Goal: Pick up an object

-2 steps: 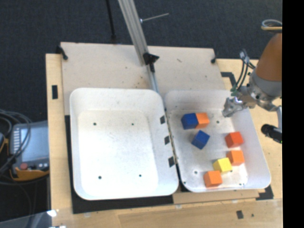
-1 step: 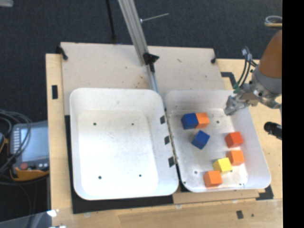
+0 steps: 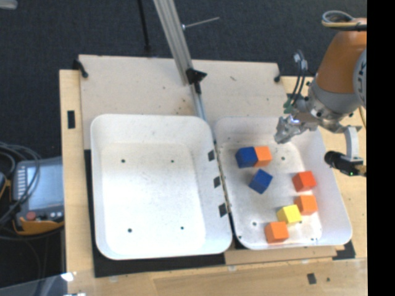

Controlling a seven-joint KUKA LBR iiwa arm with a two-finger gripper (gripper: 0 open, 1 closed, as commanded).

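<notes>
Camera view: six small cubes lie in the right bin (image 3: 330, 217), namely a blue cube (image 3: 246, 157) touching an orange cube (image 3: 263, 155), a second blue cube (image 3: 260, 181), and a yellow cube (image 3: 289, 214) among three orange ones. The gripper (image 3: 285, 130) hangs above the bin's far edge; jaw state cannot be told. The left bin (image 3: 99, 165) adjoins.

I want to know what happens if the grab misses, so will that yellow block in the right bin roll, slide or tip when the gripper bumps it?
The yellow block looks like a flat-faced cube, so it should slide rather than roll. It sits low and squat, so tipping seems unlikely. It appears to touch an orange block, so a push would probably shift both.
</notes>
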